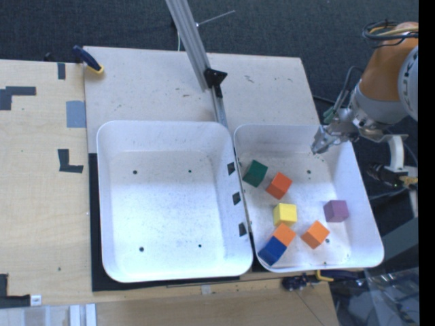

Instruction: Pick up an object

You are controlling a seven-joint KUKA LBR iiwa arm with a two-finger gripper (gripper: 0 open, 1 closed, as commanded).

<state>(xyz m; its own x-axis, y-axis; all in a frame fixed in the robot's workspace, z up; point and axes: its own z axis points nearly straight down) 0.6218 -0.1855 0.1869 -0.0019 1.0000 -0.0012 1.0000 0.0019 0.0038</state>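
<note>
While the arm (pixel 389 73) reaches in from the right with its orange band high at the frame's edge, I see the bench (pixel 163 80) below it carrying two shallow white bins side by side. The left bin (pixel 109 182) has only dark specks and a few small holes on its floor. The right bin (pixel 353 202) holds all the blocks, gathered in its middle and near half. A slanted metal rail (pixel 187 29) runs down from the top toward the seam between the bins. The gripper (pixel 319 145) sits over the right bin's far right corner, close to the rim, well apart from every block; at this size I cannot tell how it is set, and I see nothing in it. Among the blocks, the green block (pixel 255 173) lies farthest back, with the red-orange block (pixel 279 185) just beside it toward the right. The yellow block (pixel 285 214) sits nearer me, and below it an orange block (pixel 284 234) touches the blue block (pixel 272 250) at the near wall. Another orange block (pixel 315 234) lies to the right, and the purple block (pixel 336 210) sits closest to the right wall.
</note>
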